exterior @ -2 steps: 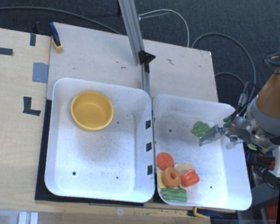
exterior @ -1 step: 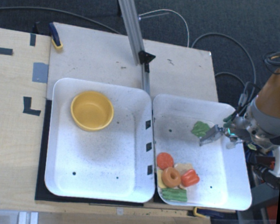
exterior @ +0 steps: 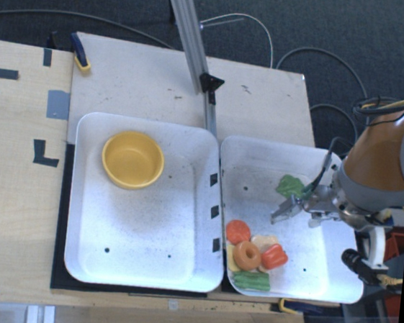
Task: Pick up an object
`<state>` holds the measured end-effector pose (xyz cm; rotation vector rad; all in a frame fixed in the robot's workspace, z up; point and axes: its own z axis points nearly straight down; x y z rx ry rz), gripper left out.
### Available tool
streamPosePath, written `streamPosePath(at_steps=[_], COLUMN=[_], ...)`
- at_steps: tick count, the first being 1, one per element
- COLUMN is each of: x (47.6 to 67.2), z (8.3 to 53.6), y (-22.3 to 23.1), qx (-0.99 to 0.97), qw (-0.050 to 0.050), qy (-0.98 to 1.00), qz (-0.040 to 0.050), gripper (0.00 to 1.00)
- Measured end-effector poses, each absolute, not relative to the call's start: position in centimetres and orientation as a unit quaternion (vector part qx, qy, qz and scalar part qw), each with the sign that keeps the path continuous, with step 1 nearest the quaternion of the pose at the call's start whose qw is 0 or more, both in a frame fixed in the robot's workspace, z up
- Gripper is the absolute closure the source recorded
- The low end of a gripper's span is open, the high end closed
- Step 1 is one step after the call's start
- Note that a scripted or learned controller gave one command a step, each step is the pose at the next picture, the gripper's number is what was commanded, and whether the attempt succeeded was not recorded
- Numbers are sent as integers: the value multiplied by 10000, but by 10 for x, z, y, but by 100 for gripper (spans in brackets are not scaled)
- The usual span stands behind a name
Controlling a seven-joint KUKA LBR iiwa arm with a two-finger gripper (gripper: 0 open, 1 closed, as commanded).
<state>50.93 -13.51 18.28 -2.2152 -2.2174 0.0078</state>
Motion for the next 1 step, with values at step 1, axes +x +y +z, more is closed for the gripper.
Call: streamPosePath(at_steps=[1], x=[517], z=[126], y=[-138], qx=[-7068], qw=[33], qy=[-7074], qz=[24], gripper=[0])
